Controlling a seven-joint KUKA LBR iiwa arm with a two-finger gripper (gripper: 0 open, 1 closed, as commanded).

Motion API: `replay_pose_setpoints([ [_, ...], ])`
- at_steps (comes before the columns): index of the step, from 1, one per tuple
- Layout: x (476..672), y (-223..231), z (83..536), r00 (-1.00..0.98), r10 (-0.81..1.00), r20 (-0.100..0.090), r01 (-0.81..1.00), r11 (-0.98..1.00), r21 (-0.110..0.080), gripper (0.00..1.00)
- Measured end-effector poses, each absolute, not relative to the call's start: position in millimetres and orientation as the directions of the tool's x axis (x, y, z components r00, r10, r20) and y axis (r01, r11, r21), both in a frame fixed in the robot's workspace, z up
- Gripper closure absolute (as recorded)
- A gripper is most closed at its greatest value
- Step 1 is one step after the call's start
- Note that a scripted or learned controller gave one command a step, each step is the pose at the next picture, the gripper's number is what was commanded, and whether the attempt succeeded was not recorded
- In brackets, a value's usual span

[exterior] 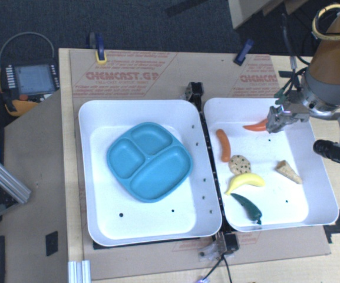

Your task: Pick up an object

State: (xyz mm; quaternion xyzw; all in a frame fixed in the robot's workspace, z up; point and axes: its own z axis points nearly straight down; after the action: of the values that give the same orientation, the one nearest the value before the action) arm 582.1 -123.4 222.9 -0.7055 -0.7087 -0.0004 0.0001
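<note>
My gripper [275, 122] hangs low over the far part of the right bin [317, 214]. It sits at the right end of a small orange carrot-like piece [253, 126], touching it or just above it. Elsewhere in that bin lie an orange-brown sausage [223, 144], a round speckled cookie [239, 164], a yellow banana [246, 182], a dark green pepper [247, 207] and a tan bread wedge [288, 171].
The left bin [99, 217] holds a blue divided plate [150, 160]. A black clamp [194, 91] sits at the far end of the seam between the bins. The arm's grey and orange body [332, 58] looms over the right bin's far right corner.
</note>
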Motion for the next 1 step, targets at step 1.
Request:
replay_pose_setpoints([
  [1, 596.1, -75.4, 228.1, -0.006, 1.000, 0.000, 1.000, 0.006, 0.003, 1.00],
])
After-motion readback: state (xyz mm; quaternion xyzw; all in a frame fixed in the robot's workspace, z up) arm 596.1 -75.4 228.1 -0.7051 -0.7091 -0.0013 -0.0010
